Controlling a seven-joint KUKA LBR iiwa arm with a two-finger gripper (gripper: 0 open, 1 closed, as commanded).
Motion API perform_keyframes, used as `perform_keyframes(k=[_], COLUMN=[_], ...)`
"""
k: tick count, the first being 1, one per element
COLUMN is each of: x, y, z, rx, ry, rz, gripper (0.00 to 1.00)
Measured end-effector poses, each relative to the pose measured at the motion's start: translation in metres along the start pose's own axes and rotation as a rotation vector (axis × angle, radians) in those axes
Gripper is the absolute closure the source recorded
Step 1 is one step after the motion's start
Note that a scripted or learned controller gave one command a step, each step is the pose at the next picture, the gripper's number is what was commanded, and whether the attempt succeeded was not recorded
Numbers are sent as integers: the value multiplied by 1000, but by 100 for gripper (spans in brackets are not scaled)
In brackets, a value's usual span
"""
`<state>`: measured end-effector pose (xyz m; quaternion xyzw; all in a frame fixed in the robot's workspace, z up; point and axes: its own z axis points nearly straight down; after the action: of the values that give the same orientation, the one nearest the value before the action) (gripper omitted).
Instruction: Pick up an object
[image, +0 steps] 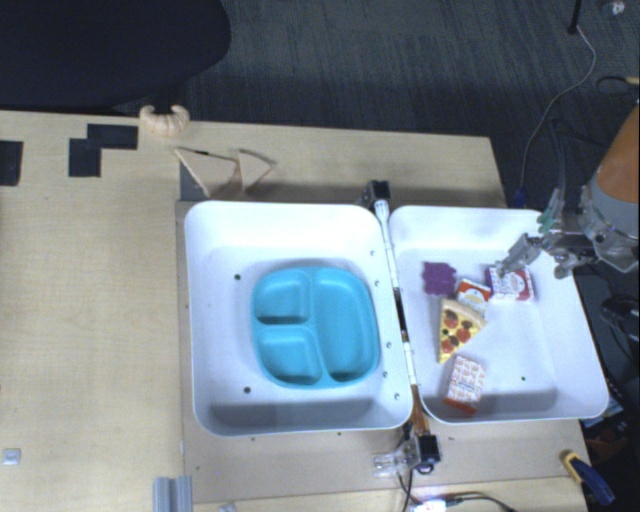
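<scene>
The gripper (520, 252), its fingers' state impossible to tell, hovers over a small packet (511, 285) in the right bin (560, 395).

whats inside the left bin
A blue divided tray lies flat inside the left bin, its three compartments holding nothing visible. The bin floor beneath the tray is covered, so anything under it can't be seen.

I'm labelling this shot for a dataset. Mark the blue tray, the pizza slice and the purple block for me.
blue tray (316, 325), camera view, on the ridge between its compartments.
pizza slice (457, 329), camera view, on its topped middle.
purple block (438, 277), camera view, on its top face.
</scene>
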<state>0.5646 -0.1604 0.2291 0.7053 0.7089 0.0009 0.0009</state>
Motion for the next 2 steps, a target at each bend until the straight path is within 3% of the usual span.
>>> perform_keyframes(k=[1, 2], x=[6, 25], y=[-9, -73], z=[136, 139], rx=[-10, -16], ry=[-1, -3], rz=[2, 4], gripper=[0, 0])
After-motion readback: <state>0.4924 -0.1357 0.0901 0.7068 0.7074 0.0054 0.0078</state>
